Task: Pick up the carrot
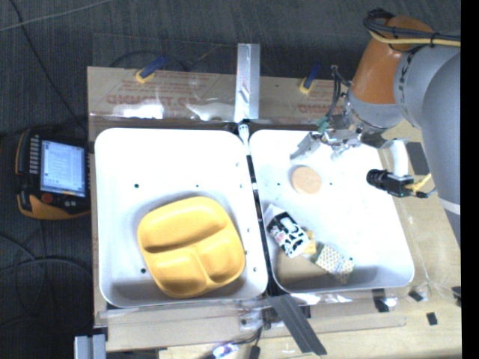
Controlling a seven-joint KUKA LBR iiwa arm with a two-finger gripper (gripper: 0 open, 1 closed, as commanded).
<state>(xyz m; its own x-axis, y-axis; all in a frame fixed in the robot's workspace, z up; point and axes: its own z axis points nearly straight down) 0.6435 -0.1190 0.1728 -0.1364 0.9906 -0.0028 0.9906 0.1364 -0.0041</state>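
A round, pale orange disc (305,179), the only carrot-coloured thing in view, lies flat in the upper middle of the right bin (389,230). My gripper (323,145) hangs over the back edge of that bin, just above and slightly right of the disc, apart from it. Its fingers (302,148) are spread open with nothing between them. The grey arm with its orange band (378,69) comes in from the upper right.
A black-and-white patterned item (289,235) and a speckled yellowish packet (334,261) lie near the right bin's front. A yellow divided plate (191,244) sits in the left bin (127,155). A black fitting (389,179) juts over the right bin's right side.
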